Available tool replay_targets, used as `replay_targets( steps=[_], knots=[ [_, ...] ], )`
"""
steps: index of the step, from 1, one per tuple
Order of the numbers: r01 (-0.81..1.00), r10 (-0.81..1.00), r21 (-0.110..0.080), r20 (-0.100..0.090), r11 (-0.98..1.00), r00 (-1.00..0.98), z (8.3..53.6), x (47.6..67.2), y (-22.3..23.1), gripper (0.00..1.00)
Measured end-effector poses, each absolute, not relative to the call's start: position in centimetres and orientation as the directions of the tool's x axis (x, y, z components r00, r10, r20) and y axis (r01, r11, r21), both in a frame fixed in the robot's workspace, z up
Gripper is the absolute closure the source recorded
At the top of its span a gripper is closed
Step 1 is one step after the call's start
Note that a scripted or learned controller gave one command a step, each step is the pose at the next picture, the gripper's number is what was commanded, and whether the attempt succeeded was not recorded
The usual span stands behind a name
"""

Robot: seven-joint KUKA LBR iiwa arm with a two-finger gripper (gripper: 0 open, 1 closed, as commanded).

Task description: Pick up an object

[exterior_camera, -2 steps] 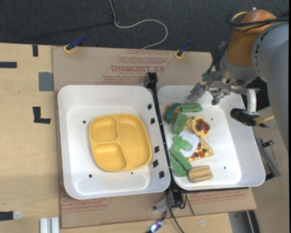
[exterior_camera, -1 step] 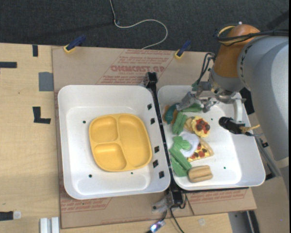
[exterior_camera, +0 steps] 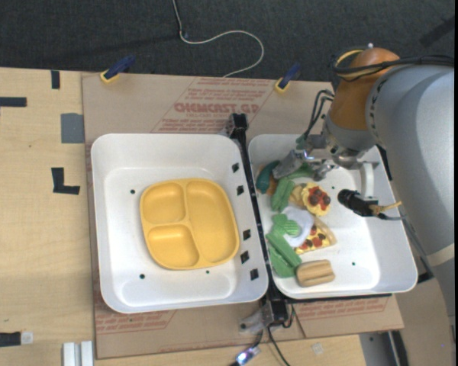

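The pincer [exterior_camera: 309, 161] hangs low in the right bin [exterior_camera: 382, 269], over the toy food [exterior_camera: 301, 223] heaped at that bin's left side — whether it is wide or narrow I cannot tell. A yellow divided plate [exterior_camera: 189, 223] lies in the left bin [exterior_camera: 118, 204].

Camera position: sitting fixed above the bench [exterior_camera: 30, 204], looking down at a slant.
Framing: taking in both white bins [exterior_camera: 107, 227] side by side, at middling range.
Arm [exterior_camera: 420, 151]: reaching in from the frame's right.
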State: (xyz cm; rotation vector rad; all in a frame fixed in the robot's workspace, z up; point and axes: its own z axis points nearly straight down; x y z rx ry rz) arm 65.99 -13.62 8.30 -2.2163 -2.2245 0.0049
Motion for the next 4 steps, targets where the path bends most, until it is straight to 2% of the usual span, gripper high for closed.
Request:
replay_targets(
  steps=[1, 4],
  knots=[
    [1.000, 1.000, 0.000, -0.001, 0.005, -0.005, 9.5, 66.1, -13.5, 1.00],
    [1.000, 1.000, 0.003, 0.000, 0.001, -0.001, 22.7, 66.6, -13.3, 1.00]
  ],
)
